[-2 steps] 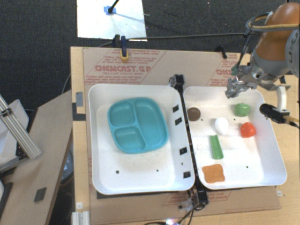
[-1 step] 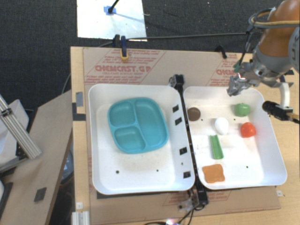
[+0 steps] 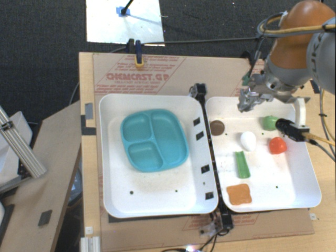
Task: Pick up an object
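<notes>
While the hand (image 3: 247, 105) hovers, grip unclear | left bin (image 3: 113, 140): teal tray (image 3: 154, 139) | right bin (image 3: 304, 188): small items

- My arm (image 3: 315, 46) is grey, rounded in its housings, with smooth casings.
- I see a broad orange band (image 3: 302, 33) above the wrist, bulbous and glossy.
- Thin cables (image 3: 273, 22), yellow and dark, loop over the orange section and run down towards the wrist.
- My gripper (image 3: 247, 105) is bare grey metal, small and blocky, with dark fittings.
- I see a white bracket (image 3: 300, 112) and a black connector (image 3: 290, 128) with a yellowish lead beneath the wrist.
</notes>
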Tool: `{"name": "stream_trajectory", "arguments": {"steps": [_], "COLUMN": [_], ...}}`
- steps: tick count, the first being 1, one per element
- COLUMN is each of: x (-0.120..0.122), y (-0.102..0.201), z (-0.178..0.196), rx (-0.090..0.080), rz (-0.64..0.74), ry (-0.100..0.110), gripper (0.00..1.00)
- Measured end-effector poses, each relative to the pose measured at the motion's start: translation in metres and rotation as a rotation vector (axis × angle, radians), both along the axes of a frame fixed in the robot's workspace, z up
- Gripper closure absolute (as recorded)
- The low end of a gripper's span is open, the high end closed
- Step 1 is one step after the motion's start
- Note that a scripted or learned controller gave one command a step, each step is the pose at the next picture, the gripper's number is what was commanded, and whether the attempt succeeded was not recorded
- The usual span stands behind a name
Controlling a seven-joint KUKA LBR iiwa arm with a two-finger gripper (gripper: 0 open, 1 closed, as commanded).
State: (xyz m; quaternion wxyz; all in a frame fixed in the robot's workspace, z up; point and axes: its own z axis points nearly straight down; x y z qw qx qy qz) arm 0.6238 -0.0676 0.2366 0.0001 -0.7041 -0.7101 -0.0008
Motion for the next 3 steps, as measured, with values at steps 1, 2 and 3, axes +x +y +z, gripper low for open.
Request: {"name": "stream_trajectory", "arguments": {"steps": [1, 2, 3], "x": [-0.015, -0.031, -0.059], "y": [0.055, 0.101, 0.15], "z": [-0.009, -0.02, -0.022], "rx": [-0.001, 0.0, 0.0], "rz": [-0.003, -0.001, -0.001], "ry": [0.001, 0.003, 0.003], "gripper": [1.0, 1.0, 1.0]}}
